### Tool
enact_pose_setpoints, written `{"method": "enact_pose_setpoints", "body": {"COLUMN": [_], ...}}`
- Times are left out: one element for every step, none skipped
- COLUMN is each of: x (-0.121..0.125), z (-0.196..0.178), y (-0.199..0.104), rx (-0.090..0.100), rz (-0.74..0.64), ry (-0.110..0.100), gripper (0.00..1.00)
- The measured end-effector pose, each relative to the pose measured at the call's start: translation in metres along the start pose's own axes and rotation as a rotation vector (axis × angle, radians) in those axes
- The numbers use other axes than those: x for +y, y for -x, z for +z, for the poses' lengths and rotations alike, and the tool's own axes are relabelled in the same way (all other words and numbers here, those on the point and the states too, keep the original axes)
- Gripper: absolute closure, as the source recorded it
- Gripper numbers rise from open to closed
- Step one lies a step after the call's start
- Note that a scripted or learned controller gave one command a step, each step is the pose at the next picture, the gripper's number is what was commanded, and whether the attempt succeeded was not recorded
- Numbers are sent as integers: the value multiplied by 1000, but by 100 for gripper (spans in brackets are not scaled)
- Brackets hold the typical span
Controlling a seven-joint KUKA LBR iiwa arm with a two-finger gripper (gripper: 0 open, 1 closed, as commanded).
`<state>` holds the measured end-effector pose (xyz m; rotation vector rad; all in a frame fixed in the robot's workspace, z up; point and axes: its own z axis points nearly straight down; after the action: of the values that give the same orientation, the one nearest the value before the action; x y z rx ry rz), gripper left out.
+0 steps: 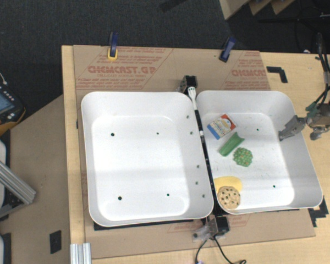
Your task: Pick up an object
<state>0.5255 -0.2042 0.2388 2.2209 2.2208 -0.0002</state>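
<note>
Two shallow white bins sit side by side on a desk point(154, 65) covered in brown board. The right bin point(286, 197) holds a small blue, white and red packet point(221, 126), a green stick point(231, 144), a green knobbly ball point(243, 157) and a cookie point(229, 196) resting on a yellow disc point(229, 183). The left bin point(137, 158) lies beside it. The grey hand point(293, 128) hovers at the right bin's right edge, well apart from the objects; whether it is spread or pressed together cannot be told.

Likely lab — clamped bins point(93, 147).
</note>
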Motion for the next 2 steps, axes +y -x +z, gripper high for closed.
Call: {"method": "enact_pose_setpoints", "body": {"x": [96,107], "z": [134,149], "y": [-48,-86], "rx": [1,-3], "rz": [-8,-3], "ry": [2,6], "gripper": [0,0]}}
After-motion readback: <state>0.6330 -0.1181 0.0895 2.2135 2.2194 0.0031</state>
